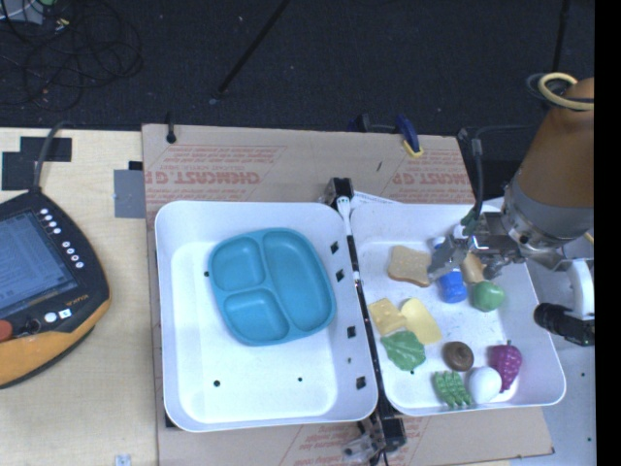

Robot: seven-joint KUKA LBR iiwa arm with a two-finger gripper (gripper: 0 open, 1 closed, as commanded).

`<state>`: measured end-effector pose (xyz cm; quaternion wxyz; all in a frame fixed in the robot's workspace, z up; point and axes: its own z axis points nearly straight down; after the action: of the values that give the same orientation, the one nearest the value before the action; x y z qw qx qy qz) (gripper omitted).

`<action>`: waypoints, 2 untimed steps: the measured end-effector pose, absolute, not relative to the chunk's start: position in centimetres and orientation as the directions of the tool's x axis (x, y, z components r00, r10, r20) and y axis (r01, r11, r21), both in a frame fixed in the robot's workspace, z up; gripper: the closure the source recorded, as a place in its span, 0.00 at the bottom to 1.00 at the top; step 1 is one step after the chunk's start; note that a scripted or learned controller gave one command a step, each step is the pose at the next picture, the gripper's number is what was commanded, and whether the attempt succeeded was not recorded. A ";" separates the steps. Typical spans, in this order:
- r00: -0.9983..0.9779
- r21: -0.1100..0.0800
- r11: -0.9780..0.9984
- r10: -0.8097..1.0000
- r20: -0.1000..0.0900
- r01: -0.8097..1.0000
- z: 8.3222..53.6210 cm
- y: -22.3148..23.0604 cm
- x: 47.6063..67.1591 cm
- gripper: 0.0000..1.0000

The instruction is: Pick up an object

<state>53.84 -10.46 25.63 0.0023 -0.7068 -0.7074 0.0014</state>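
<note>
The right bin (543,396) holds several toy foods. A tan bread slice (409,265) lies at its upper left, with a small blue piece (452,286) and a green round piece (488,295) to its right. My gripper (468,252) hangs low over the bin's upper middle, just above the blue piece and a small tan piece (473,269). Whether it touches either one is unclear. Lower down lie a yellow cheese slice (385,315), a pale yellow piece (421,320), a green leaf (404,349), a brown ring (458,356), purple grapes (506,362), a white egg (483,383) and a green ridged piece (450,388).
The left bin (184,377) holds a blue divided plate (273,285). A teach pendant (39,280) lies on the bench at the far left. The arm's grey and orange body (558,178) stands over the right bin's upper right corner.
</note>
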 end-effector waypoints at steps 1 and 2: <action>0.005 -0.014 -0.005 1.000 0.001 1.000 16.3 -18.0 52.1 0.00; 0.004 -0.002 -0.004 1.000 0.004 1.000 8.6 -19.8 47.5 0.00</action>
<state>47.49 -19.85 8.58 0.0020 -0.7084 -0.7058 -0.0006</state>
